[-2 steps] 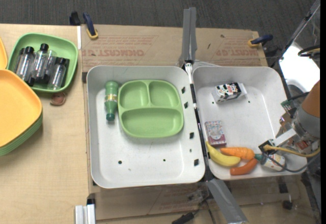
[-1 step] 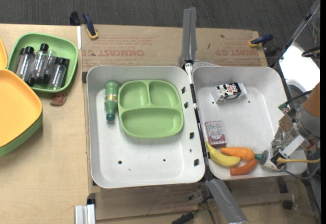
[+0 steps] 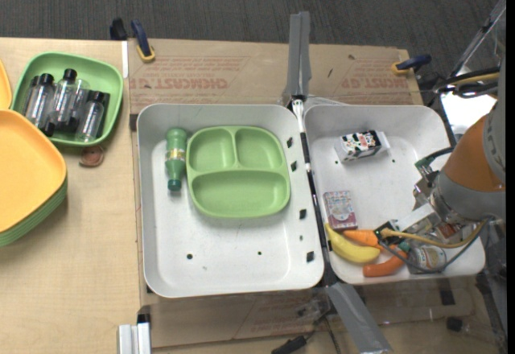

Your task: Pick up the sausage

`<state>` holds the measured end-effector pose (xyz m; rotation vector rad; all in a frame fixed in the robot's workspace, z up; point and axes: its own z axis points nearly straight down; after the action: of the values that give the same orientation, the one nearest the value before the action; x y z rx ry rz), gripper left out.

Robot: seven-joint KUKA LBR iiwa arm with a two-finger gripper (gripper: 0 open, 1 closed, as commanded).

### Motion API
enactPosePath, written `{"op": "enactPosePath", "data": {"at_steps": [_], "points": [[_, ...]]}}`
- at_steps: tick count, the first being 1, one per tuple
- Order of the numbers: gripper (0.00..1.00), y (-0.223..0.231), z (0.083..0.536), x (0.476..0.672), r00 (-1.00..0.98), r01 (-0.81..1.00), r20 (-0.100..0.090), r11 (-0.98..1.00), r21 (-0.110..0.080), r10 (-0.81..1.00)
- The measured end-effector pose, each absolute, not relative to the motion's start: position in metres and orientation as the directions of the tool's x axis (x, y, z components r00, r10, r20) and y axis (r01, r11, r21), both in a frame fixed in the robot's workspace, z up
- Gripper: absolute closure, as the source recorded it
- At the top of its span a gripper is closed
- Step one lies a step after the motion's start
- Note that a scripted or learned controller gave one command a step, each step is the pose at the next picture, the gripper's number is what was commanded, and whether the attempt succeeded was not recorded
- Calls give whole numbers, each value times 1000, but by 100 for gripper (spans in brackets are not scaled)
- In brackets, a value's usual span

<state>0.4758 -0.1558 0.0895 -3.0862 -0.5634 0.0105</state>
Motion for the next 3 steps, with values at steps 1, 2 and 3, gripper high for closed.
{"op": "enactPosePath", "data": {"at_steps": [1,2,3], "points": [[100,-186,91,477,979,203,-3,-979,-2,203],[100,-220,91,477,975,221,-3,-975,-6,221],[100,-166,90,476,968,252,-5,-968,-4,252]]}}
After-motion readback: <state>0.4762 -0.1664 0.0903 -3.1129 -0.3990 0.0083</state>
